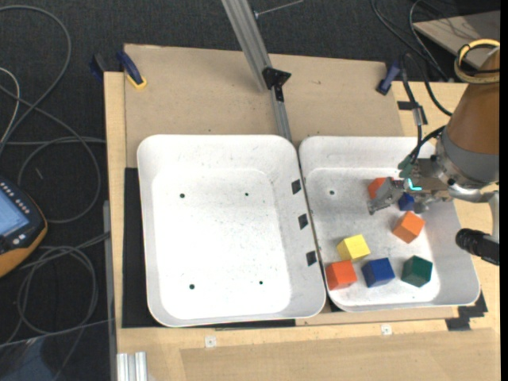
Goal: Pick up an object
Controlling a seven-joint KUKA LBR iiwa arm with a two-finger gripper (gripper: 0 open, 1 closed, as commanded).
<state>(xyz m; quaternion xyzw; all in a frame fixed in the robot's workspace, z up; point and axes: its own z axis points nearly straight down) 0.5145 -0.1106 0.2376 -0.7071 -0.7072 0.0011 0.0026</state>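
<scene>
Toward the right of the frame, over the upper part of the right-hand shallow white plastic bin point(337, 165), my fingers point(394, 199) are low among the blocks, because that bin is where everything worth picking lies. Whether they are spread or pressed together I cannot tell; my own wrist and its housing cover too much of them, so I will not claim to hold anything. Just to their upper left sits a red-orange wooden block point(376, 187), touching or nearly touching the grey metal. A small blue block point(406, 202) peeks out beneath me, and an orange wooden cube point(409, 226) lies just below that. I judge one of these three to be my target, most likely the red-orange or the small blue one, since they are closest. Along the lower edge of the same bin the others are strung out: a yellow block point(353, 247), a red cube point(341, 274), a blue cube point(379, 271) and a green cube point(416, 271), all apart from me. The left-hand white bin point(144, 161) shares the tan board surface point(198, 78) and presumably waits to receive things. With neighbours packed this near, a close could nudge one block and miss another.
</scene>
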